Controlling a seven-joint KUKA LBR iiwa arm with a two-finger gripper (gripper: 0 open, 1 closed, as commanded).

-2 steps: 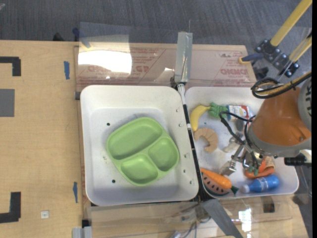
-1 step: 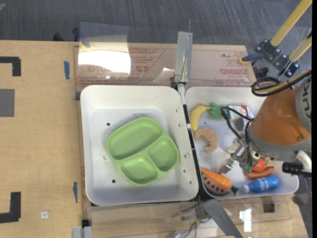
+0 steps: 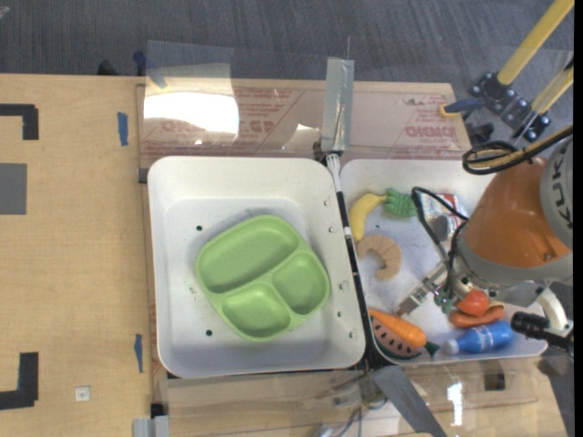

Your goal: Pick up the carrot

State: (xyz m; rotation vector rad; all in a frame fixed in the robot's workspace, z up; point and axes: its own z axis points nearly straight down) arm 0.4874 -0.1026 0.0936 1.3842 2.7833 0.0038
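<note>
The carrot (image 3: 399,327) is orange with a small green top and lies slanted at the front left of the right bin (image 3: 414,253), resting over a watermelon slice (image 3: 386,343). My gripper (image 3: 434,292) hangs low over the bin's front middle, just up and to the right of the carrot and apart from it. Its tip is partly hidden under the orange-banded wrist (image 3: 515,221). Nothing shows held in it.
The left bin (image 3: 173,271) holds a green divided plate (image 3: 262,276). A banana (image 3: 364,212), a green toy (image 3: 399,203) and a tan croissant (image 3: 383,254) lie behind the carrot. A red-orange toy (image 3: 477,309) and a blue bottle (image 3: 483,339) sit at the front right.
</note>
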